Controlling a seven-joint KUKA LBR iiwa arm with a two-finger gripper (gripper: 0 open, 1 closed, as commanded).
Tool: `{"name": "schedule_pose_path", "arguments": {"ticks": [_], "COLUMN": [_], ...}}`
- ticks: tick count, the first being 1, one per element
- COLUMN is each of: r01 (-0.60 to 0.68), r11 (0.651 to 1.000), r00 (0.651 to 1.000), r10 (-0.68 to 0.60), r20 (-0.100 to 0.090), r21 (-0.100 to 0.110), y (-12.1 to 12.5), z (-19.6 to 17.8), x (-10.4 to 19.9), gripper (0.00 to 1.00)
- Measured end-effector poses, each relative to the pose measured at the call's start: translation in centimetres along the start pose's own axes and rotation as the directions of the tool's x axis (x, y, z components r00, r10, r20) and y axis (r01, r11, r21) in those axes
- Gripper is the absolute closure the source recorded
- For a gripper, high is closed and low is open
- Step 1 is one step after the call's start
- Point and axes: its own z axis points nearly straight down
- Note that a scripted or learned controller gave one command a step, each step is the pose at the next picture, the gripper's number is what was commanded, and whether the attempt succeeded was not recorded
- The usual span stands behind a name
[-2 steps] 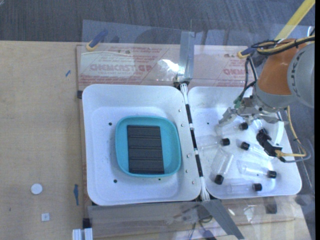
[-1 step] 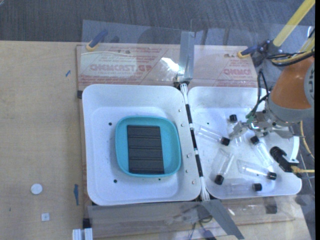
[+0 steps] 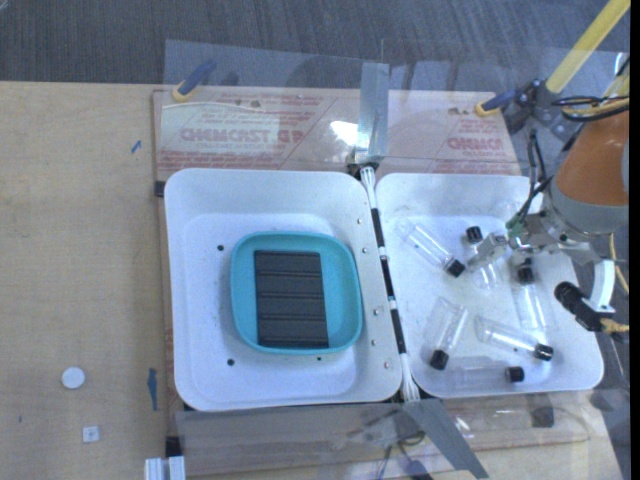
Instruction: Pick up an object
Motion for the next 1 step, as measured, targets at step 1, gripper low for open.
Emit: {"name": "schedule_pose_path", "arguments": {"ticks": [1], "r01": [-0.002], "r11": [1.0], "r00": [1.0], "r10": [0.002], "r20": [0.017], "r21": [-0.012], "y": [0.17], "z": [-1.22], "x": [-0.53], "gripper": [1.0]}}
